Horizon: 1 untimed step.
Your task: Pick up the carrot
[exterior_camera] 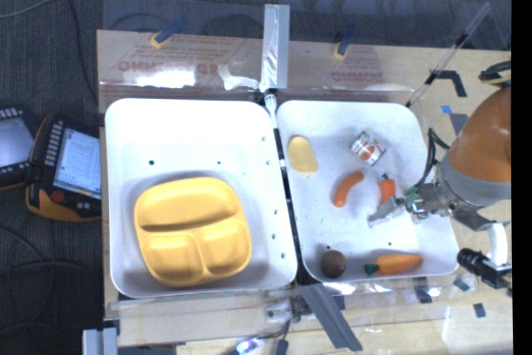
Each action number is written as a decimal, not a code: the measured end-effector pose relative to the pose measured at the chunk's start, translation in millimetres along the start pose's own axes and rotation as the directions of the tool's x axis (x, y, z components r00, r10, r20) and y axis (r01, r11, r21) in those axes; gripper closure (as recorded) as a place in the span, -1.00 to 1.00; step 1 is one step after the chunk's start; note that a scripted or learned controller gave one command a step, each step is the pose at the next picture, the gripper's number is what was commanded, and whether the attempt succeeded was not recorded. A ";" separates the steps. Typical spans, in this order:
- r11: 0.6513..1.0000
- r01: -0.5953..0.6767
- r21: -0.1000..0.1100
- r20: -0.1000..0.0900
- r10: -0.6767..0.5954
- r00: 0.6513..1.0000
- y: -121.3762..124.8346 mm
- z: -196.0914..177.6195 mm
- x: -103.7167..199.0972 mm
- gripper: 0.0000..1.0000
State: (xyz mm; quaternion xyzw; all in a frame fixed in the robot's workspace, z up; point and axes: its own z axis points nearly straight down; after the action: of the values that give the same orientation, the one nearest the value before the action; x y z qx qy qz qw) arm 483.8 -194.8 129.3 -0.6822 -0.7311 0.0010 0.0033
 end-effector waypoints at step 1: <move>0.992 -0.127 0.000 0.002 0.127 0.992 77.7 3.0 -21.1 -1.00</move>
State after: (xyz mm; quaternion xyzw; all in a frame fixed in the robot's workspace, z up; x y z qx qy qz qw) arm 562.8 -210.5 125.8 -0.7275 -0.6861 0.0018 0.0023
